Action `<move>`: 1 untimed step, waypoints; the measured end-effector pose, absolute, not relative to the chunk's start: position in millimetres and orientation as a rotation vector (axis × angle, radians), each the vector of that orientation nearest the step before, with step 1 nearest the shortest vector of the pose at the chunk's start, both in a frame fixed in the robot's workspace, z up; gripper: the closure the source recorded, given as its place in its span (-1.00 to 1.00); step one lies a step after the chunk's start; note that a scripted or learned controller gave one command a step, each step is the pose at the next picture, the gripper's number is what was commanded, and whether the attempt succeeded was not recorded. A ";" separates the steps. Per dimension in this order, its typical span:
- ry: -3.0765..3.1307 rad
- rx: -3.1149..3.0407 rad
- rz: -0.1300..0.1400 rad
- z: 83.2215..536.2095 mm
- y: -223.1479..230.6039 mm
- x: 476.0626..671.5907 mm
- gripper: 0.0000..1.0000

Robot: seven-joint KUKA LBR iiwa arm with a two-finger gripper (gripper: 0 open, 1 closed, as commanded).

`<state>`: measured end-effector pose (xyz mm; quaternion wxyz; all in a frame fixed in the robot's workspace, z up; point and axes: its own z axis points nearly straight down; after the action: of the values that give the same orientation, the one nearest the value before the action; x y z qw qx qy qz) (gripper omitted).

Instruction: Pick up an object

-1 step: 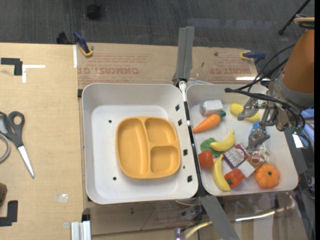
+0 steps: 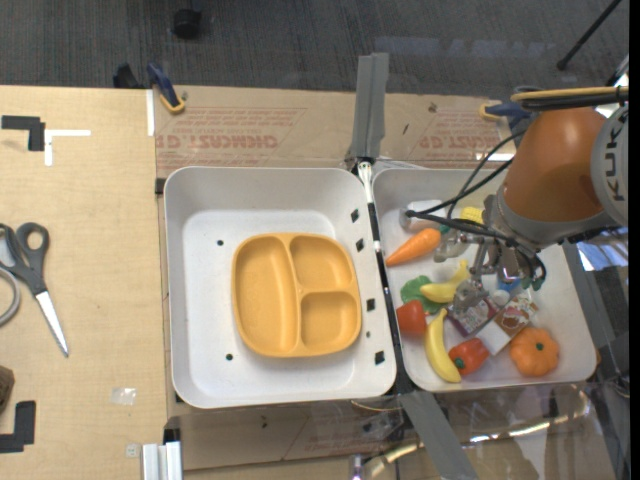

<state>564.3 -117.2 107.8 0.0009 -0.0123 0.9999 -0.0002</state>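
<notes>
Orange carrot [image 2: 412, 247] beside banana [image 2: 438, 345]

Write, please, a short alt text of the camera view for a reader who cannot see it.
A grey and orange robot arm reaches from the right, its pincer low over toy food in the right bin: a carrot, bananas, a tomato and a small pumpkin. The left bin holds a yellow divided plate. Scissors lie on the bench at far left.

Grey-handled scissors [image 2: 35, 278] lie on the wooden bench [image 2: 80, 388], well left of the left bin [image 2: 190, 298].
</notes>
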 end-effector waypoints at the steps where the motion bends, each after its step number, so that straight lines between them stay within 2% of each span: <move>1: 3.134 0.152 -0.001 94.0 -106.7 611.6 -1.00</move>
<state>611.6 -106.7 94.0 0.0022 0.0484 0.9988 -0.0005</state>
